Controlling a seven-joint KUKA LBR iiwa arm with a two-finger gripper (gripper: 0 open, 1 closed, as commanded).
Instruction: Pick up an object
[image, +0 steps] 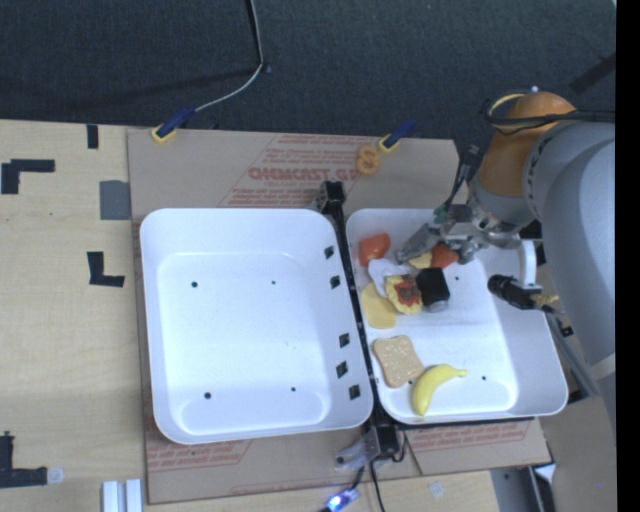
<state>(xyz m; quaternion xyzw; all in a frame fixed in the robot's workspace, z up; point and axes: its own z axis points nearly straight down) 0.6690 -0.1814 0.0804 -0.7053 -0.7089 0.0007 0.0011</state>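
Observation:
The right bin (520, 385) holds several toy foods. A red piece (373, 246) lies at its far left, with a yellow slice (378, 308) below it. Beside that sits a yellow and red piece (404, 292), with a black block (433, 288) touching its right side. A bread slice (397, 358) and a banana (433, 385) lie near the front. My gripper (422, 247) hangs low over the far part of this bin, just above the black block. An orange-red piece (444, 258) shows right under it. Whether anything sits between the fingers is hidden.
The left bin (240, 320) stands beside the right one, its divider wall (345, 300) close to the food pile. The arm's grey body (585, 230) fills the space to the right of the right bin. Cardboard lies under both bins.

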